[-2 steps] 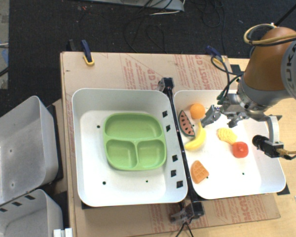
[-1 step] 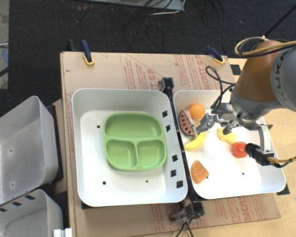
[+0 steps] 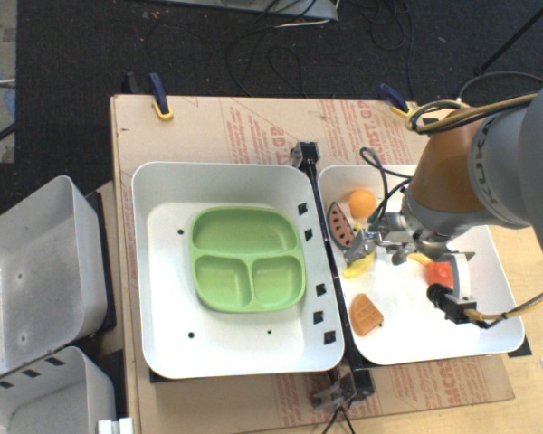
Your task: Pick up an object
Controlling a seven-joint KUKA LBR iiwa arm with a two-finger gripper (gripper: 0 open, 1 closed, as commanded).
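Hanging low over the right bin (image 3: 507,328), the gripper (image 3: 377,242) sits at the end of the grey arm (image 3: 489,165), which reaches in from the right with its orange band (image 3: 448,165) above the wrist. Whether the pincer is released or clenched cannot be told from this slant, since the wrist body covers it.

Just beside the gripper, on its left, lie three small things crowded against the bin's left wall: a watermelon slice (image 3: 341,225) with its long axis running along that wall, an orange ball (image 3: 362,203) touching or nearly touching the slice's upper end, and a yellow piece (image 3: 357,261) partly under the gripper. That corner is tight, with the wall and the black divider clip (image 3: 308,155) close by.

A tan waffle-like piece (image 3: 366,315) lies apart from the rest, nearer the front of the bin, its longer side tilted slightly toward the front-right; bare white floor surrounds it. A red block (image 3: 441,274) lies to the right, below the wrist, next to a dark cable (image 3: 457,310).

The left bin (image 3: 154,269) holds a green divided plate (image 3: 249,259), well apart from the gripper, with open floor along its edges.
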